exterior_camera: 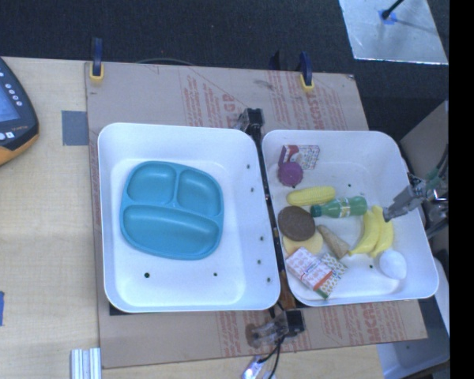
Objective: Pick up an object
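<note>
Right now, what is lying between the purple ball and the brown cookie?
In the camera view, a yellow corn cob lies between the purple ball above it and the brown cookie below it, in the right bin.

- Little of the robot on show: the gripper peeks in at the right edge, grey metal.
- A slim, dark grey finger tapers to a point.
- Behind it, a lighter, silvery block of angular parts.
- A thin dark cable curves above.

I see a blue tray in the left bin, a pendant at the bench's far-left edge.
</note>
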Controlling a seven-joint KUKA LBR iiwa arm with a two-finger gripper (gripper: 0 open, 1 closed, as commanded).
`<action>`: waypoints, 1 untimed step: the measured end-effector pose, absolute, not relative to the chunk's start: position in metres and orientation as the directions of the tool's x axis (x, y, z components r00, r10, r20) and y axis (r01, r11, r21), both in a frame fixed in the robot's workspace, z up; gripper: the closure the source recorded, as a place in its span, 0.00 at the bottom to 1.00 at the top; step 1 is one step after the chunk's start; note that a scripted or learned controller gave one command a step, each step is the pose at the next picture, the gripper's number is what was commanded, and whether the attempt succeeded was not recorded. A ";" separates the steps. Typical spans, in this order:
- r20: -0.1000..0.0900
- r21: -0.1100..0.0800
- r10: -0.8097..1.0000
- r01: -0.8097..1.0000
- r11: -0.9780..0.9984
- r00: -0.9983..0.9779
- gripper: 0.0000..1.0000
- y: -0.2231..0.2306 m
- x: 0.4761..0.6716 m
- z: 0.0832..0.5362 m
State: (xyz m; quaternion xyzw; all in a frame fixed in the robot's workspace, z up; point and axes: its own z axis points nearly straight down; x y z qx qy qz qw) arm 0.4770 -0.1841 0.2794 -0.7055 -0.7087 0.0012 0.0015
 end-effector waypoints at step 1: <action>0.004 -0.011 1.000 1.000 0.012 -0.012 0.00 -0.114 0.498 0.161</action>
